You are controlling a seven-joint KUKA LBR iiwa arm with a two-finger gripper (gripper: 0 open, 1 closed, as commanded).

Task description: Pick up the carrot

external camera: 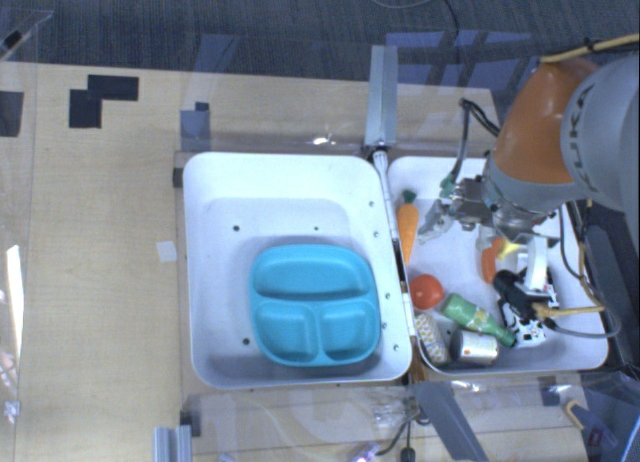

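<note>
Two shallow, glossy white plastic bins sit side by side on a pale wood-grain bench (90,280): the left bin (215,200) holds a smooth blue tray (315,302) with three compartments. The right bin (590,350) holds a tapered orange carrot (408,228) lying against its left wall, a round red tomato (427,290), a green bottle (478,315) and a shiny metal can (475,348). The claw (438,220) hovers just right of the carrot, apart from it, its metal fingers spread and pinching nothing; no writing is readable.
</note>
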